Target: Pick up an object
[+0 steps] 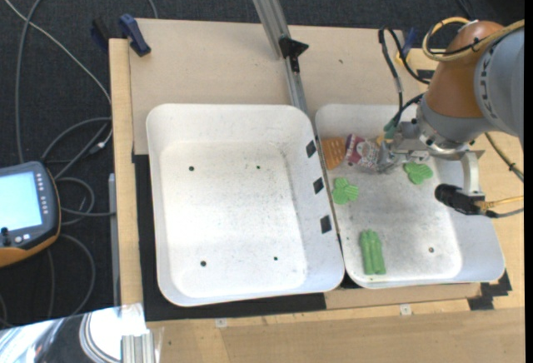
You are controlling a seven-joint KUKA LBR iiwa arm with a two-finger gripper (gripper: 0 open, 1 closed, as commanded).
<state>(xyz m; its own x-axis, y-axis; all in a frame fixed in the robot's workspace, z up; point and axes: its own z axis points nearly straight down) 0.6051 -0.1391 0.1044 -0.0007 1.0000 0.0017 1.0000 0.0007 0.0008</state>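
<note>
Camera view: gripper [390, 155] sits low in right bin [433, 257] over a pink-white packet [361, 151] just to its left, packet's long axis roughly vertical in frame; cannot tell jaw opening, nothing visibly held; 1 arm only.

Blue clamp [134, 33] at bench's far-left corner; handheld screen unit [25, 207] w/ cables on floor.

Even, bright overhead light, soft faint shadows (mild glare on the white bins [225, 124]), slightly grainy focus.
</note>
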